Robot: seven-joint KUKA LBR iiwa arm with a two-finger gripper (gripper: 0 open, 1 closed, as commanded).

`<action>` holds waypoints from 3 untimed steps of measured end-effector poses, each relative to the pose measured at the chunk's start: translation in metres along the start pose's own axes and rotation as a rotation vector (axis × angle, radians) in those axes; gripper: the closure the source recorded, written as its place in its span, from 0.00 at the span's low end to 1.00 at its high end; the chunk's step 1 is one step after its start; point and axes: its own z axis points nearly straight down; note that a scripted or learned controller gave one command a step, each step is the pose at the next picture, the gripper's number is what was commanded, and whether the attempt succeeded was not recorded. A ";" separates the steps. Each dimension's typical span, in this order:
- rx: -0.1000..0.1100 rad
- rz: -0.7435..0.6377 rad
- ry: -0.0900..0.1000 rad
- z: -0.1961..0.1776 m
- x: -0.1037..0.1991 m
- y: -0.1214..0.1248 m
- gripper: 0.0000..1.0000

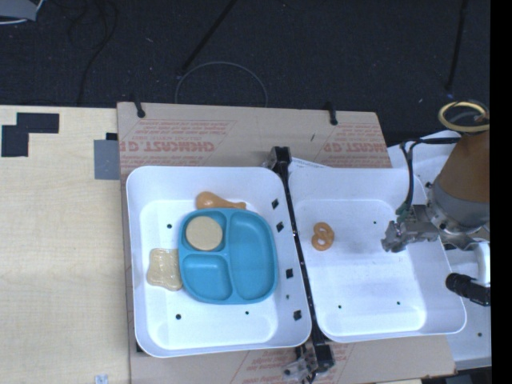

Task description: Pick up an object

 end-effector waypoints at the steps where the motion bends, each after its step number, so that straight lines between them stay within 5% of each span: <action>1: -0.007 0.001 -0.003 -0.055 -0.011 0.003 1.00; 2: -0.006 -0.004 -0.002 -0.079 -0.012 0.003 1.00; 3: -0.001 -0.007 0.001 -0.081 0.034 -0.012 1.00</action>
